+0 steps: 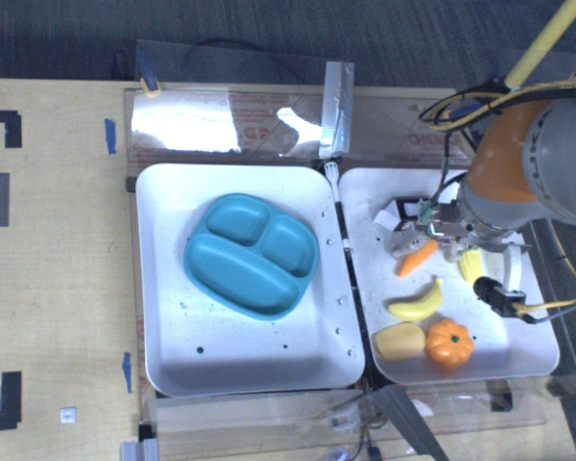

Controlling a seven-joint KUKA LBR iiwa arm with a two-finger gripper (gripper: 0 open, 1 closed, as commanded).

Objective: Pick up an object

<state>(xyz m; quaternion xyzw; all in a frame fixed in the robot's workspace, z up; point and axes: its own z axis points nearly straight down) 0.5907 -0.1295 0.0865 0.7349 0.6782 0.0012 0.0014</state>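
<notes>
From my console I see the arm reaching in from the right and bent down over the right bin, with its gripper low over the upper-middle part of that bin. The toys are all gathered in this one bin, which is why the wrist hangs here and not over the left bin, where a blue divided plate lies by itself.

The gripper's state I cannot tell — the wrist body and cabling hide the tips from this slanted view, and I see nothing clearly clamped there.

The likeliest target, in my judgement, is the toy carrot: it lies tilted, just beside and below the gripper, perhaps touching it. It is small, orange, tapered, smooth-looking plastic — a narrow thing that could roll or slip out of a pinch.

Further down the bin a yellow banana curves across the middle; below it sit a pale yellow potato-like piece and, touching that, an orange pumpkin. A small yellow piece lies right of the carrot, under the wrist.

Nothing looks lifted yet; I would count the pick as not done.
</notes>
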